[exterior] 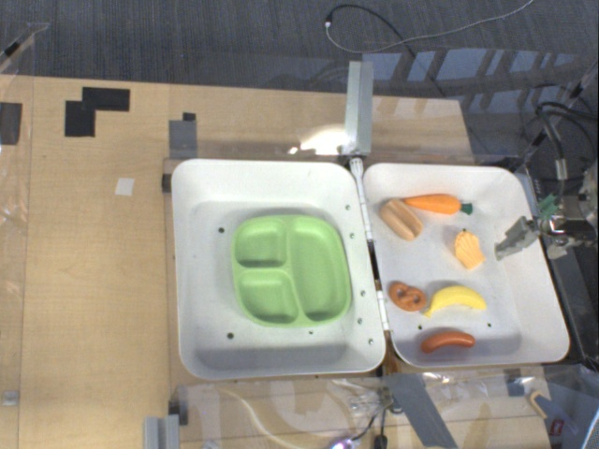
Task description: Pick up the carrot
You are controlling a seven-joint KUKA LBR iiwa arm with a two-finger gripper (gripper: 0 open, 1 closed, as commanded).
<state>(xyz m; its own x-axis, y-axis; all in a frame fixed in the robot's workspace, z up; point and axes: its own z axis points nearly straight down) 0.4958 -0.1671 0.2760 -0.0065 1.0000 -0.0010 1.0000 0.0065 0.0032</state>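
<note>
Robotics lab: wooden bench (84, 251), two white bins (201, 181), metal brackets (360, 110), loose cable (412, 31) at upper right, grey carpet (187, 17).

A pale wooden bench (84, 279) carries two shallow white bins set side by side, their inner edges touching. The left bin (187, 344) sits near the bench's middle, the right bin (538, 335) against its right end. Black patches (94, 108) and a small pale square (124, 187) lie flat on the bare wood to the left.
</note>
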